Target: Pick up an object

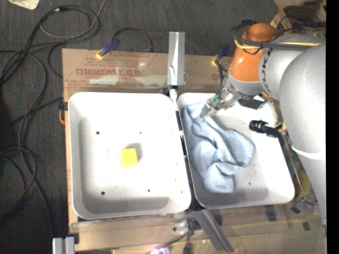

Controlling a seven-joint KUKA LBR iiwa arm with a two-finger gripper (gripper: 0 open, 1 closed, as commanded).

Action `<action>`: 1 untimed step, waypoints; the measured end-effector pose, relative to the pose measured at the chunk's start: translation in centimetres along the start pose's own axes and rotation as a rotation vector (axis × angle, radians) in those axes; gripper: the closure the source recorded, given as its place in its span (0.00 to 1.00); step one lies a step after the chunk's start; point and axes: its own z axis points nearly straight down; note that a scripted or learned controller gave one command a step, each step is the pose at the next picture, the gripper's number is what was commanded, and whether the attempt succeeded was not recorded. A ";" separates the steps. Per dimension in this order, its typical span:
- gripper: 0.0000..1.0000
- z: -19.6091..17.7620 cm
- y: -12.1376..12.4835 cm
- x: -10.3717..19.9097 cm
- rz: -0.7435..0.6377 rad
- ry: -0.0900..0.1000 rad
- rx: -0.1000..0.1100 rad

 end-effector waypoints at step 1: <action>0.00 0.1 0.0 0.3 -0.002 0.007 0.007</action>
